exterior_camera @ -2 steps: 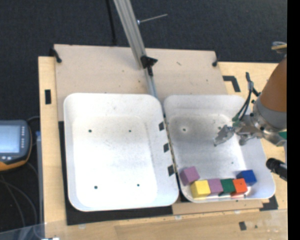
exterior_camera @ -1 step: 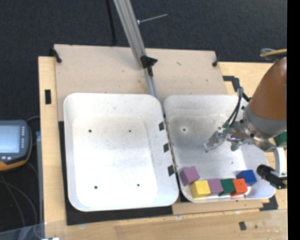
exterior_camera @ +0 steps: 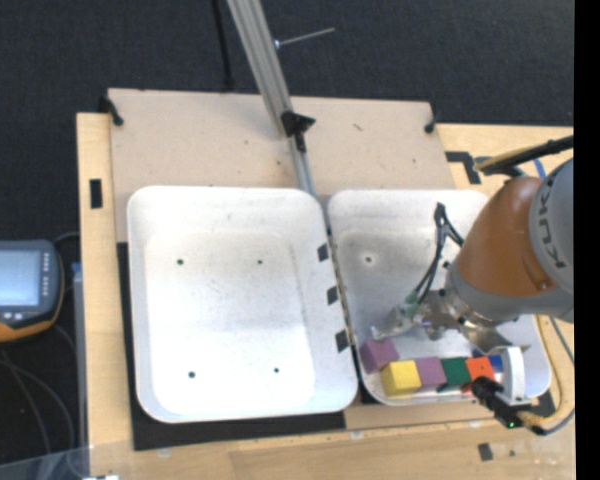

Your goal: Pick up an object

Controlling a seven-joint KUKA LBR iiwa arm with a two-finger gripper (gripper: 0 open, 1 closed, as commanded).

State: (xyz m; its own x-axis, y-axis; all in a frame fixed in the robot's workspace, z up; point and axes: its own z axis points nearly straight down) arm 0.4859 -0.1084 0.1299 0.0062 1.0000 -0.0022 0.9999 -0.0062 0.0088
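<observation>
Tool point(exterior_camera: 400, 320) sits low in the right bin point(exterior_camera: 380, 228), at lower right of frame, under the orange wrist band point(exterior_camera: 500, 238). Can't tell its state, too small and cluttered there. Nothing visibly in it.

Just below the tool, blocks line the bin's lower edge: light purple block point(exterior_camera: 379, 352) tilted, closest to the tool; yellow block point(exterior_camera: 402, 376) below it; purple block point(exterior_camera: 431, 372) beside the yellow; then green block point(exterior_camera: 453, 372) and orange block point(exterior_camera: 480, 367) to the right, partly under the arm's hardware. All lie on the bin floor.

Left bin point(exterior_camera: 230, 298) sits beside the right one, rims touching at mid frame. Both rest on the table point(exterior_camera: 270, 138). Aluminium rail point(exterior_camera: 265, 53) runs diagonally from top centre down to the bins' junction. Handheld screen unit point(exterior_camera: 15, 283) at far left edge.
</observation>
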